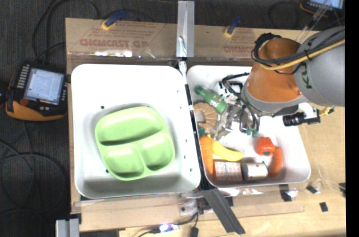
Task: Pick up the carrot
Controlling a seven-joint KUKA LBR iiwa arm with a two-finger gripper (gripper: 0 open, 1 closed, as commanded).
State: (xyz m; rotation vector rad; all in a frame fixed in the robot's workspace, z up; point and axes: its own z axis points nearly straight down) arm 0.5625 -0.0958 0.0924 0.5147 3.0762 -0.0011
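while the gripper hangs over the right bin, whether its fingers are spread cannot be told; the carrot lies below-left, long axis running toward the bin's front wall.

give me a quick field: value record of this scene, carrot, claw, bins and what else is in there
carrot: lying at the left edge of the right bin, beside the banana
claw: above the right bin's middle, up from the carrot, not on it
banana: right of the carrot
bottle: on its side along the bin's near wall
left bin: holds a green divided tray
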